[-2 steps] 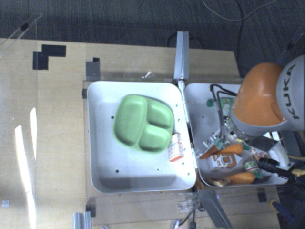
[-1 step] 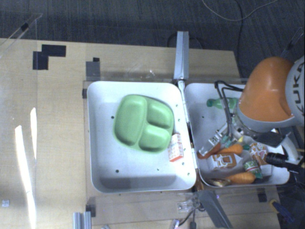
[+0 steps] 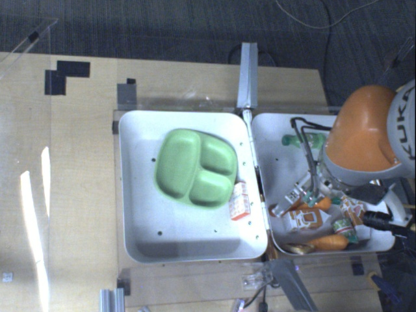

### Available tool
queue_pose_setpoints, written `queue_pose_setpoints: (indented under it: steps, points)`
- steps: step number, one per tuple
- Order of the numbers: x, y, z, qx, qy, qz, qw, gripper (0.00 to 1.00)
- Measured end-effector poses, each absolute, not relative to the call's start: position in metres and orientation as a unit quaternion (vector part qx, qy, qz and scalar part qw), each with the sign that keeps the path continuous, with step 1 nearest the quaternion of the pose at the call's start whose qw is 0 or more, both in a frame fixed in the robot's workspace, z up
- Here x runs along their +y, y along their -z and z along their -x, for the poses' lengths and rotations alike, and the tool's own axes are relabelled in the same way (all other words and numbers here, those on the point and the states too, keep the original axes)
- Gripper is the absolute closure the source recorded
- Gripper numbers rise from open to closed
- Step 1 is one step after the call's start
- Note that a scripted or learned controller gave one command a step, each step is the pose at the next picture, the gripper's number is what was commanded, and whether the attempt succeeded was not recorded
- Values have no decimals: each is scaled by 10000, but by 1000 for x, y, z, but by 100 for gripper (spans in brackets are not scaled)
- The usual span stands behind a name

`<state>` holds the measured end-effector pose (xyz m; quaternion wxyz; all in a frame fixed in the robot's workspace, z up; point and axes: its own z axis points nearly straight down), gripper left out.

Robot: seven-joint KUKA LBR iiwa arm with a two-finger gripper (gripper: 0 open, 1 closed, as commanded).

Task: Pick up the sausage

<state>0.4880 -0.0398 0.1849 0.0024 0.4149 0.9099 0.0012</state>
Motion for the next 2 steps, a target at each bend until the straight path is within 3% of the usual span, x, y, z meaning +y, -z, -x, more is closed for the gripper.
queue_pose_setpoints:
  steps: [1, 2]
  points:
    - [-39, -196, -490, 9105, -30, -4135, 57, 100]
    - [16, -185, -548, 9117, -13, -4108, 16, 100]
